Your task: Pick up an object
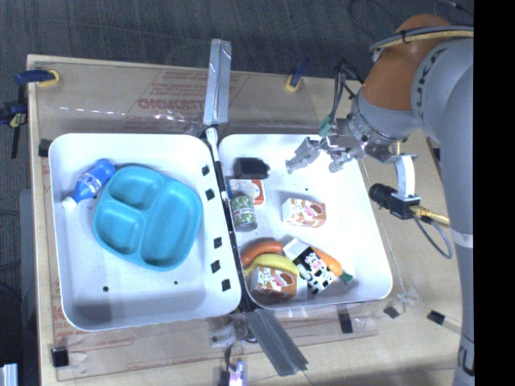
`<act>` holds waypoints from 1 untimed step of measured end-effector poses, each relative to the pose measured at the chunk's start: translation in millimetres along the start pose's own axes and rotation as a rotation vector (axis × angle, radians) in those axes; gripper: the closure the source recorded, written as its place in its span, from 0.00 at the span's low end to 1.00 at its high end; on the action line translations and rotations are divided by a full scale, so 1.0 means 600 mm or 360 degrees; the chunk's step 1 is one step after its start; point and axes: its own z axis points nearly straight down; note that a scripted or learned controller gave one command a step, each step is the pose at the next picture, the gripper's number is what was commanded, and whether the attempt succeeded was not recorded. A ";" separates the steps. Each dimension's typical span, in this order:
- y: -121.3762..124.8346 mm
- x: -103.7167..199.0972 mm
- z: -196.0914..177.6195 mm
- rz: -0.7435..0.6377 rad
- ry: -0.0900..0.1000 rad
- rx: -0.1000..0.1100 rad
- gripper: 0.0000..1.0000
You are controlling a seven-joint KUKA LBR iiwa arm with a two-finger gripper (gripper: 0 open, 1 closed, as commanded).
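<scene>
Nearest the lens, at the bottom centre of the frame, a grey metal bracket (269,340) juts out from under the seam where the two bins meet. Largest of all is the wooden bench (418,336), pale and flat, with printed red lettering under a clear sheet along its upper edge; dark carpet-like floor lies beyond it at the top. On it sit the left bin (80,296) and the right bin (362,215), both shallow, white and smooth with rounded corners. The grey arm (438,79), with its glossy orange band, enters from the upper right and is cut off by the frame edge.

A blue divided plate (149,215) of matte plastic fills much of the left bin, and a blue-capped bottle (87,182) lies partly tucked behind it. In the right bin, lower centre, a cluster overlaps — a small carton (273,280), a banana (269,262), a cow-patterned carton (315,272) — so outlines blur together. Higher up lie a white pouch (304,211), a small jar (242,210) and a black block (250,168).

The gripper (322,155) hangs over the upper part of the right bin, fingers spread apart with nothing between them.
</scene>
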 end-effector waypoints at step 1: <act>-0.134 -0.025 0.046 -0.0247 0.0000 -0.0002 0.00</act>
